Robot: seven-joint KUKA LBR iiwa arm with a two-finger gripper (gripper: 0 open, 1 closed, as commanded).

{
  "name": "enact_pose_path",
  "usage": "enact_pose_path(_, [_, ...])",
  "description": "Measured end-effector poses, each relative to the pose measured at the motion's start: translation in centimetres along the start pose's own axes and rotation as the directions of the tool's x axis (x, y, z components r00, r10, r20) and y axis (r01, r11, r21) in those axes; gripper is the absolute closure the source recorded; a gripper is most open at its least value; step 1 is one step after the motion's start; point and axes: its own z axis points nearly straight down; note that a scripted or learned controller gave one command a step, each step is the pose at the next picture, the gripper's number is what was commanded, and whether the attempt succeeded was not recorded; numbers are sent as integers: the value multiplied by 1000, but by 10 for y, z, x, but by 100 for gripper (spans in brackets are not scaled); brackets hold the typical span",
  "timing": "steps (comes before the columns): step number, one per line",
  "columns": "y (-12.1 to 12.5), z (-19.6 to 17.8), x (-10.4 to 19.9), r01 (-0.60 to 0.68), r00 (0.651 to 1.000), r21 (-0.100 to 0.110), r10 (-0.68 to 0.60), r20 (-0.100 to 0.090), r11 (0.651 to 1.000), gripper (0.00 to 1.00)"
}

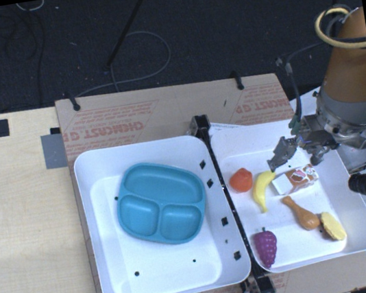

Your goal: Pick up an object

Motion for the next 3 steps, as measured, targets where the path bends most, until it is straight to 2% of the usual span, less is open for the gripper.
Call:
enact_pose_path(1, [1,-5,0,1,1000,-9,-1,1,1000,0])
enact_pose_path(2, [5,40,4,1,1000,-4,-1,0,1000,0])
enact_pose_path(3, [-2,87,8,0,1000,-4,0,0,1000,0])
